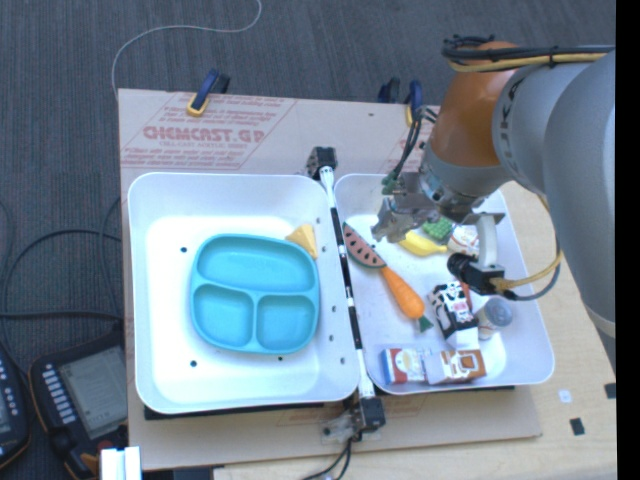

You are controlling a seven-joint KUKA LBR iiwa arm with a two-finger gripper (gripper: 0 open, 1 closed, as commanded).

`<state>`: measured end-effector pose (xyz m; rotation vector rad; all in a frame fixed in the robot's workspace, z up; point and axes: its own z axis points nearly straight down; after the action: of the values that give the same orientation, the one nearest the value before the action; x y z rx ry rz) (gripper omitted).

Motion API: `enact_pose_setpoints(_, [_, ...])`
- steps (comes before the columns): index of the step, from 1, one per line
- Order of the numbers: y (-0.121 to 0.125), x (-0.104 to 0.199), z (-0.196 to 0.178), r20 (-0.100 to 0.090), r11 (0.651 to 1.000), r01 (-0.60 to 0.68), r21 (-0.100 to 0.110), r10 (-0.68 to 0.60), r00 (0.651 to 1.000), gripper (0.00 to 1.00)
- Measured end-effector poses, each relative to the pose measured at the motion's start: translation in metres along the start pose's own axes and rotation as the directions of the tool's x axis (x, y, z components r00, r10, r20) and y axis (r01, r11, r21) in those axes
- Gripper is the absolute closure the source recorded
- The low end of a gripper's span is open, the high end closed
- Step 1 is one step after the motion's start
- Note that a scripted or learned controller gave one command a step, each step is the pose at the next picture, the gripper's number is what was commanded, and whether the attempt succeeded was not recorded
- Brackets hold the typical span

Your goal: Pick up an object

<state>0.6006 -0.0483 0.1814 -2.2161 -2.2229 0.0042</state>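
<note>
Your end effector [403, 218] hangs low over the upper middle of the right bin [530, 363], right of frame centre; you cannot tell from here whether it is open or closed. Just under it lie a yellow banana [425, 247] and a green piece [438, 231], crowded together. Expect it could clip both, or nudge the watermelon slice [362, 245] and carrot [402, 291] nearby, and come up with nothing.
</note>
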Motion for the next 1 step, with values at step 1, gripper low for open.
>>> enact_pose_setpoints(1, [-0.0007, -0.0008, 0.0008, 0.0, 1.0, -0.001, 0.002, 0.001, 1.0, 0.0])
